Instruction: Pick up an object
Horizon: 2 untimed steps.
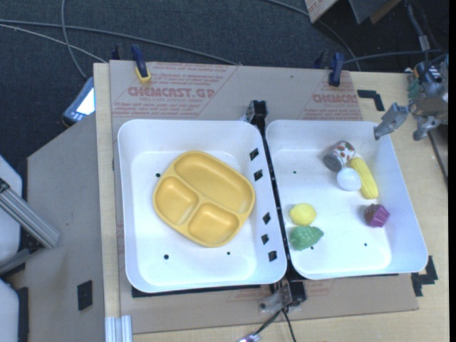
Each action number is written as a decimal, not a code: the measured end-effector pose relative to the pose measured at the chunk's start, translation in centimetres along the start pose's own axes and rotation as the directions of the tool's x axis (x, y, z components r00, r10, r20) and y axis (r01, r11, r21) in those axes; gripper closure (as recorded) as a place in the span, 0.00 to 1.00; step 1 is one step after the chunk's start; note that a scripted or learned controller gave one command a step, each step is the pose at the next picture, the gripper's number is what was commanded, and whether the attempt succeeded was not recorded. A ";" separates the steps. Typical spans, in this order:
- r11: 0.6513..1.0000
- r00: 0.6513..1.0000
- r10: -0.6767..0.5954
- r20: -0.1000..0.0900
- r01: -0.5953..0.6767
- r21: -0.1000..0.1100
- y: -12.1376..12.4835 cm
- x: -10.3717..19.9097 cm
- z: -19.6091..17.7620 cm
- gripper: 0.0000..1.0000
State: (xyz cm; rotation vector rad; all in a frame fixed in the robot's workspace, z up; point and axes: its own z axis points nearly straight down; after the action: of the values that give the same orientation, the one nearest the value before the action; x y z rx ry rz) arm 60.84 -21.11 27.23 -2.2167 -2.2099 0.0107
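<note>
Camera view: the hand (405, 120), fingers spread and holding nothing, hangs over the right bin's (406, 251) far right corner, so it should drop straight onto the nearby corn (366, 177), gripping across its narrow width.

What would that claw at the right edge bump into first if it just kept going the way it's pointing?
Probably the right bin's rim. The gripper seems to point down toward that far corner, with the spotted grey piece further in, though depth is unclear.
</note>
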 end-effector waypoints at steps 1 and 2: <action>1.000 1.000 -0.004 0.003 0.004 -0.013 0.2 0.1 -0.8 0.00; 1.000 1.000 -0.003 0.001 0.003 -0.006 -0.8 0.4 4.6 0.00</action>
State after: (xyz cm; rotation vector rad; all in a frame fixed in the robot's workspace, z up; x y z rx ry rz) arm 60.03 -20.70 22.62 -2.2173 -2.2165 0.0046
